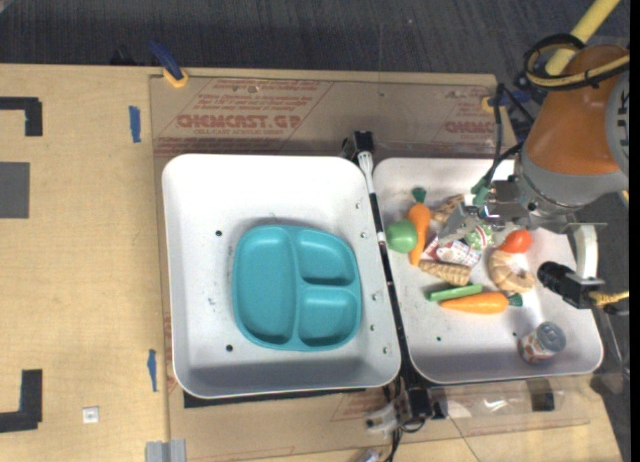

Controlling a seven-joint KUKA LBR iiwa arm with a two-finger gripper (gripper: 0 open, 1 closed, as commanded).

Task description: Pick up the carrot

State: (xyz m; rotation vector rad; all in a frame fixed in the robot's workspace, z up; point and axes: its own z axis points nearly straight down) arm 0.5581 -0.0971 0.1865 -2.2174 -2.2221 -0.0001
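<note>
Carrot (474, 301), a long orange plastic toy with a green stalk end on each side, lay flat on the floor of the right-hand shallow white bin (440, 350), its length running roughly left to right in the front half of that bin. Nothing gripped it. A second orange carrot-like toy with a green top (419, 220) stood nearer the bin's back left, just above a round green ball-shaped toy (402, 237) that sat against the divider between the bins. Between these and the long carrot lay a crumpled white wrapper with red print (457, 251) on a tan, ridged biscuit-like piece (445, 271). To the right rested a pale tan pretzel-shaped toy (508, 273), with a red-orange round toy (515, 241) touching its upper side. A small grey can with a reddish label (541, 341) stood in the front right corner.

The two-finger gripper (478, 218) hung over the cluttered middle of the right bin, above the wrapper and apart from the long carrot; whether its fingers were open or closed could not be told from this angle.

The left-hand white bin (200, 210) held a teal plastic tray with three compartments (297, 286), set near its centre. Both bins sat on a brown cardboard sheet (250, 110).
</note>
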